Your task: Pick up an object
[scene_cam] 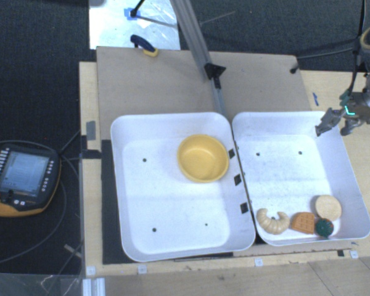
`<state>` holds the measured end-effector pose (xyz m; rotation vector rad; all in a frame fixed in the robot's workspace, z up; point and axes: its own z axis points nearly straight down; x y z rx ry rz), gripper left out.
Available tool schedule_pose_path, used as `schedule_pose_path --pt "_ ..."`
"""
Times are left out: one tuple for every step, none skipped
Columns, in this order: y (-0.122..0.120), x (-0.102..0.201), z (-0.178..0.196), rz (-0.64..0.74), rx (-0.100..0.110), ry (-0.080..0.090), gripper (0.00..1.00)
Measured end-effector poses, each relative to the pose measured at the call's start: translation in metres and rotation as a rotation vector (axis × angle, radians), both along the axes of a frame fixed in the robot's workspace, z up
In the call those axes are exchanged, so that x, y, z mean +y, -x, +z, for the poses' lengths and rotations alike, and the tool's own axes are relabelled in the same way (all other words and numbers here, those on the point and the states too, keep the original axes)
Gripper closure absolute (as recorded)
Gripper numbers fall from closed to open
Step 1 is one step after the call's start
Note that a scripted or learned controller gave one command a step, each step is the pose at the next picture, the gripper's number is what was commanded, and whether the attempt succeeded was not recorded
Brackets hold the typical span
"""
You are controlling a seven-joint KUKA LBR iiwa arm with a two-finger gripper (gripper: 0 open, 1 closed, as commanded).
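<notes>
A yellow bowl [202, 158] rests in the left bin [135, 227], toward its upper right. Along the right bin's [283, 147] front edge lie a pale croissant-shaped piece [272, 220], an orange waffle-like piece [303, 222], a round beige cookie-like piece [327, 207] and a small dark green ball [324, 228]. My gripper [337, 123] hovers at the right bin's upper right corner, far from those objects. Its two fingers stand apart with nothing between them.
A handheld control pendant [21, 179] lies on the floor at the left. A slanted metal pole [194, 32] crosses the brown board [166, 82] behind the bins. A blue and yellow clamp [143, 44] sits at the board's back edge.
</notes>
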<state>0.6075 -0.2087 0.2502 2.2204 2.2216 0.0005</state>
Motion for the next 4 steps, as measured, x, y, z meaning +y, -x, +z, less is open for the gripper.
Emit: schedule_pose_path --pt "0.0 0.0 0.0 0.0 0.0 0.0 0.0" --pt "0.01 0.002 -0.049 0.0 0.004 -0.001 0.0" --pt "0.016 0.001 -0.109 0.0 0.004 -0.001 0.0" --pt "0.017 0.001 -0.161 0.0 0.004 -0.001 0.0"
